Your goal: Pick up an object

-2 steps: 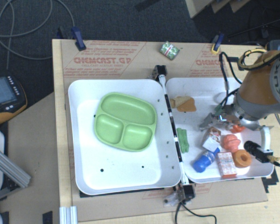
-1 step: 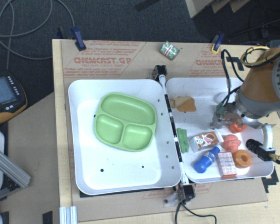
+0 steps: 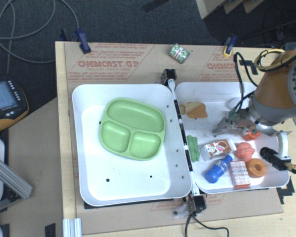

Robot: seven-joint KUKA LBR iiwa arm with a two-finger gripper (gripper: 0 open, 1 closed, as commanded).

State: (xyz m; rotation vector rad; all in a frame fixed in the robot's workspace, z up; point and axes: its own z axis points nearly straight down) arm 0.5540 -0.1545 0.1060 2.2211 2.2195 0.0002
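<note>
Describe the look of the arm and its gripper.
The arm is a rounded grey body with a wide orange band above the wrist. Black cables loop along it. The gripper is grey metal, tapering to thin fingers.

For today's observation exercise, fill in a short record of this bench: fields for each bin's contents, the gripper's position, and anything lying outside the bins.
left bin: green divided plate
right bin: blue bottle, orange ring, small carton, tan piece, other small items
gripper: low over right bin, nothing visibly held
outside bins: green wrapped item on the board
</note>
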